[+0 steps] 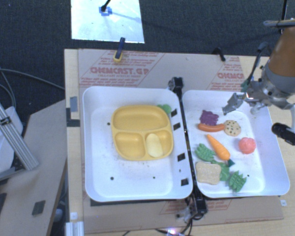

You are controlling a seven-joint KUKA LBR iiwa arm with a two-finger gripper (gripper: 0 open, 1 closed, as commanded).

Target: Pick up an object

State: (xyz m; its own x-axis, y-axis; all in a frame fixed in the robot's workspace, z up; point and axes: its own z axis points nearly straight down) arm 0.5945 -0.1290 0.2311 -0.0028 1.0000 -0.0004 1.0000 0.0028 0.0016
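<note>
Nothing is picked yet. The claw (241,103) hangs open and empty over the right bin's (265,183) far edge; the nearest toys, a cookie (231,128) and grapes (209,117), lie below it, untouched.

A robotics laboratory test cell. The bench (54,127) carries a protective sheet printed "CHEMCAST GP" (120,71), on which two shallow white bins (96,132) are fixed side by side. Plastic toy food (218,146) serves as test objects. An aluminium extrusion frame (10,132), loose cables (19,80) and dark carpet flooring (29,23) surround the grey and orange industrial arm (287,53).
</note>
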